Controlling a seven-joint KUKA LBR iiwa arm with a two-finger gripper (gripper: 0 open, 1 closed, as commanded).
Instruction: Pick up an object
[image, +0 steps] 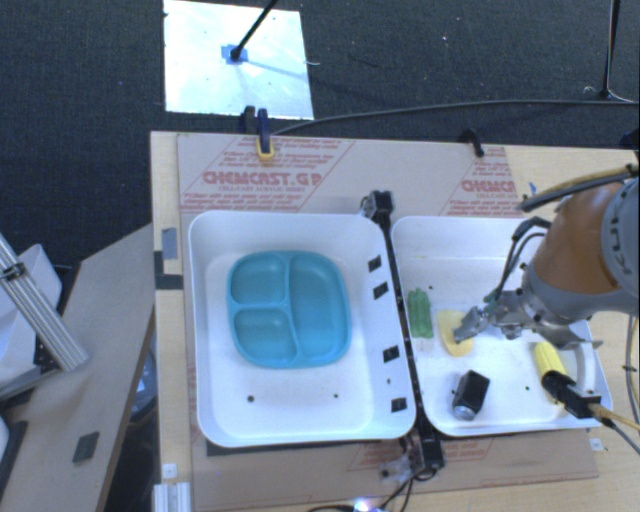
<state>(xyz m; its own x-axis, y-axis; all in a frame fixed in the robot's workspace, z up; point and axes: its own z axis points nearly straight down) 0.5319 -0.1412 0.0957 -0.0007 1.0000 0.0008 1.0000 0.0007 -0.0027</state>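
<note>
Gripper (472, 323) low in the right bin (450, 245), its tip at a yellow piece (453, 338).

The arm (585, 245) reaches in from the right and slants down toward the bin's left half. The gripper's tip overlaps the upper right edge of the yellow piece, which lies on the bin floor. Whether the gripper is apart, together or clamped on the piece cannot be told from this angle, nor whether it touches the piece or hangs just over it. A green piece (420, 313) lies just left of the yellow one, close to the wall between the bins. A black thing (469, 393) with a pale end lies nearer the front rim, apart from the gripper. The left bin (215, 420) holds a blue plate (290, 308) with three compartments, set near its middle.
</note>
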